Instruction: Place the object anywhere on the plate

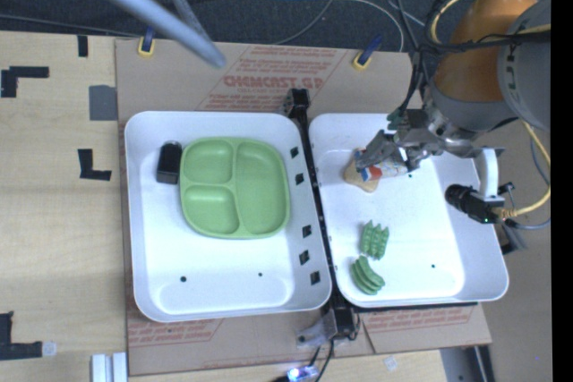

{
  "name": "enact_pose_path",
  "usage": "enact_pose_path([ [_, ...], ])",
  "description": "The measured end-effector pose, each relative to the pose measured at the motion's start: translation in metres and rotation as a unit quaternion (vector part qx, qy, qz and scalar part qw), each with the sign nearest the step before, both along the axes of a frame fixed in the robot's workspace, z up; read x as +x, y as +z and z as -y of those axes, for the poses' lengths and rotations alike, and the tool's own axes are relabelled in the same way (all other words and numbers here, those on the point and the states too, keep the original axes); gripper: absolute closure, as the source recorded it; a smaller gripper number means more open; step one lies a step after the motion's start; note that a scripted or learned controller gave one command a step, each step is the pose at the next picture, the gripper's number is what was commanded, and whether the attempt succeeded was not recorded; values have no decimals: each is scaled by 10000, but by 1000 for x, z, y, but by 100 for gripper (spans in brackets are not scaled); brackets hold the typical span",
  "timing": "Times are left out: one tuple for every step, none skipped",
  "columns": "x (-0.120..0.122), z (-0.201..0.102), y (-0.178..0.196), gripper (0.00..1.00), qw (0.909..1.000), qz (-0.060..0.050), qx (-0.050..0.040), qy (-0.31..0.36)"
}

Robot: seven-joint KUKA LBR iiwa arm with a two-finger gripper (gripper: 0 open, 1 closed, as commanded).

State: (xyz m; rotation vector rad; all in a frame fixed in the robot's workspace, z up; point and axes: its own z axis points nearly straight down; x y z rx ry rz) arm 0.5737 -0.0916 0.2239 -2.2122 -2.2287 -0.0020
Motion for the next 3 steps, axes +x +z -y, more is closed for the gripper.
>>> enact_pose_path([
  [9, -47, 7, 100, 10000, -6, -4, -5],
  [18, -103, -6, 100, 10000, -9, -8, -8],
  [28, -150, 2, 100, 10000, -4, -3, -7],
])
